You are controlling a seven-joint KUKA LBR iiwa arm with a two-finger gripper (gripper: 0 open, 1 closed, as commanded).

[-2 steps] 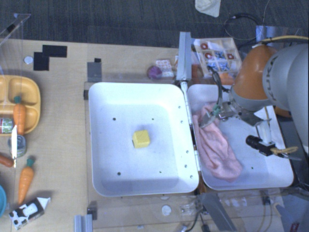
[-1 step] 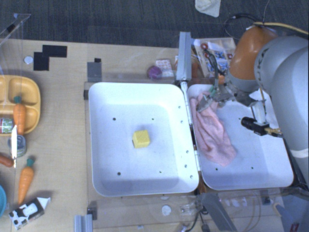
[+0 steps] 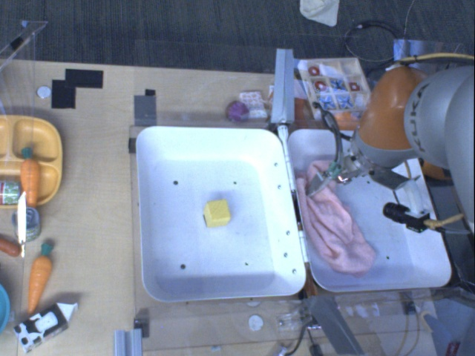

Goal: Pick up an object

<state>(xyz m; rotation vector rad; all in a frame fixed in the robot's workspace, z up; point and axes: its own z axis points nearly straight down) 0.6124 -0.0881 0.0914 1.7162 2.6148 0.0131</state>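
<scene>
You have a tan bench (image 3: 96, 221) with two white bins. In the right bin (image 3: 415, 265) a pink cloth (image 3: 334, 225) lies along the wall at 9 o'clock: soft, light, best pinched at a raised fold. The gripper (image 3: 332, 176) sits at its 12 o'clock end, seemingly clenched on a fold. A yellow block (image 3: 217, 213) sits mid left bin (image 3: 185, 258).

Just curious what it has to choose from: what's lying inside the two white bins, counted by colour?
Yellow: 1, the yellow block in the left bin
Pink: 1, the pink cloth in the right bin
Total: 2
</scene>
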